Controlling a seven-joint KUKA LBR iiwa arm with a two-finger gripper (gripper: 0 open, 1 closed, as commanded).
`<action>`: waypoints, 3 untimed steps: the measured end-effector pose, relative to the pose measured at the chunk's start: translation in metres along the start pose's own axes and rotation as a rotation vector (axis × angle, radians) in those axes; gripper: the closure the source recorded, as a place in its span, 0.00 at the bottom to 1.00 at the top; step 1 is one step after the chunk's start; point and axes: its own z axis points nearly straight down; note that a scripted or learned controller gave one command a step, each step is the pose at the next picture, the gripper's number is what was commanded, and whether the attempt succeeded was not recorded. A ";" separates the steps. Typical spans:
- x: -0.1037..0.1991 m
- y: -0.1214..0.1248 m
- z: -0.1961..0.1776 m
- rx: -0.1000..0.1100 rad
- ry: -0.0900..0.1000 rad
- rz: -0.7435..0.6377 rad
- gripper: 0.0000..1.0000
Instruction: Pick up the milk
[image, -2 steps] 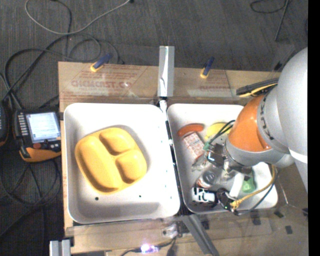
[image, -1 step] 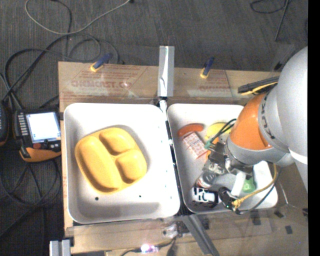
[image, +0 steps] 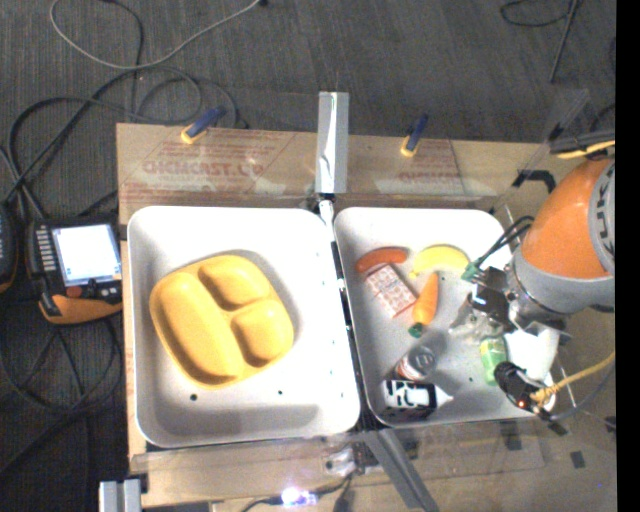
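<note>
The milk looks to be the black-and-white carton (image: 410, 396), lying on its side at the front edge of the right bin (image: 455, 222). My gripper (image: 478, 318) hangs over the right part of that bin, below the orange-banded wrist (image: 568, 240). It is to the right of and behind the carton, clearly apart from it. A green object (image: 492, 358) lies just in front of the gripper, partly covered by the arm.
Also in the right bin are a red sausage (image: 383, 258), a banana (image: 441, 260), a pink-and-white packet (image: 389, 290), a carrot (image: 427, 298) and a grey can (image: 420, 359) right behind the carton. The left bin (image: 150, 400) holds a yellow divided plate (image: 222, 318).
</note>
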 end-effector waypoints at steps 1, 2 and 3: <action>-0.068 0.049 -0.130 -0.002 -0.001 0.231 1.00; -0.075 0.036 -0.069 -0.001 0.001 -0.245 1.00; -0.070 0.054 -0.214 -0.004 -0.001 -0.239 1.00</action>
